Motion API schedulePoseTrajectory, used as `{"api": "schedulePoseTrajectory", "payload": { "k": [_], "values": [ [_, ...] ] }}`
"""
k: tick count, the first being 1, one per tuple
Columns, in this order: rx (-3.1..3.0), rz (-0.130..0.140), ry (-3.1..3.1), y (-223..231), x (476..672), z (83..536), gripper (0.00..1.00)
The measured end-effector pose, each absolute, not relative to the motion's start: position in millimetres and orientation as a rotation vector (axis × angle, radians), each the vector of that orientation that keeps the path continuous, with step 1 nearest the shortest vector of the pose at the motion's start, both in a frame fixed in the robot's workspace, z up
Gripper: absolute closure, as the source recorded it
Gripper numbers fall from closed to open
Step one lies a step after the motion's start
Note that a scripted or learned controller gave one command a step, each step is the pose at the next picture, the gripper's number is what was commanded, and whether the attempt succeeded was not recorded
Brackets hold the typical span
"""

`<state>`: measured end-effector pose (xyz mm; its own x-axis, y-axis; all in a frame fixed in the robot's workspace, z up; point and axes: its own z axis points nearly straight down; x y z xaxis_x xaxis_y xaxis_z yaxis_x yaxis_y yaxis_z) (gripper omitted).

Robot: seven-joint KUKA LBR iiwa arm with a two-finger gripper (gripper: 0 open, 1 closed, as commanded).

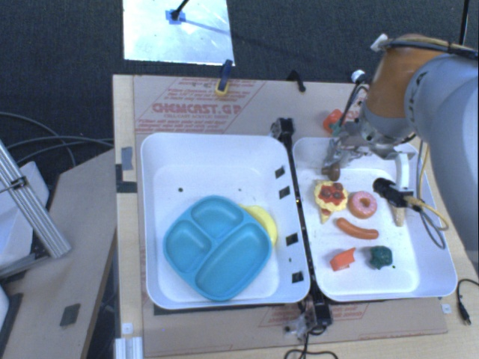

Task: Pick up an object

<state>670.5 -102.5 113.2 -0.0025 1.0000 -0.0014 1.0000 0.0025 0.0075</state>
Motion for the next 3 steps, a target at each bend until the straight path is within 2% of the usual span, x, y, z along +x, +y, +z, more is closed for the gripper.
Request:
{"api": "schedulePoseTrajectory", "payload": {
  "k": [1,2,3],
  "values": [
    [2.215,0.006,2.221,-102,670.1,112,0.0],
    [2.223,-0.003,2.223,-101,621.8,83,0.0],
    [2.217,0.004,2.214,-162,670.6,86,0.0]
  ]
}}
